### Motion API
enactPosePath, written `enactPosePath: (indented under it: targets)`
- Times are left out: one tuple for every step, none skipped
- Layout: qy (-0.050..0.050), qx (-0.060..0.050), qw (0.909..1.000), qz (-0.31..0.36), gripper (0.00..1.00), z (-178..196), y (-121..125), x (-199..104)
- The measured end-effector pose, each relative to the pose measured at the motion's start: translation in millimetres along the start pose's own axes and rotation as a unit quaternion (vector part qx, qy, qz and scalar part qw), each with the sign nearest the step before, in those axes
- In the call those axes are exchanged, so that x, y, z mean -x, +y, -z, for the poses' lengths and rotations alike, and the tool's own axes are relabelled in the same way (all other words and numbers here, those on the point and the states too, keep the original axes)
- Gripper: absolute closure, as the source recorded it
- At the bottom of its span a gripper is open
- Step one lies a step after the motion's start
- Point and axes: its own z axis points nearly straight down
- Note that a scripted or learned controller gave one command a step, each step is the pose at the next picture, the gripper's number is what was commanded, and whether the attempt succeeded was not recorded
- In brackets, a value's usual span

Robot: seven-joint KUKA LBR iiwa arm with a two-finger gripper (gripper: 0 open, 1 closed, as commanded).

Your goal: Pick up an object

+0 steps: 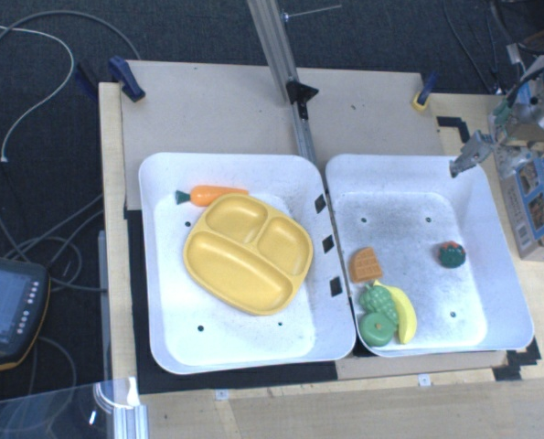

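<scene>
Reaching from the right bin's (500, 245) far corner, the claw (468, 156) carries nothing; how wide it stands I cannot tell. The red and green toy (452, 254) lying alone mid-bin seems easiest: centre above it, descend straight.

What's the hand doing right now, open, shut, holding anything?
Hand: at the far right corner of the right bin, above the rim. Open or shut cannot be told. Nothing is seen in it.
</scene>
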Motion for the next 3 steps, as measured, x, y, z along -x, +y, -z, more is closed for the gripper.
enactPosePath:
  targets:
    - [0.000, 0.000, 1.0000, 0.000, 0.00, 0.0, 0.0, 0.0]
    - [0.001, -0.003, 1.0000, -0.001, 0.00, -58.5, 4.8, 6.0]
    - [0.001, -0.003, 1.0000, 0.000, 0.00, -117.1, 9.3, -1.8]
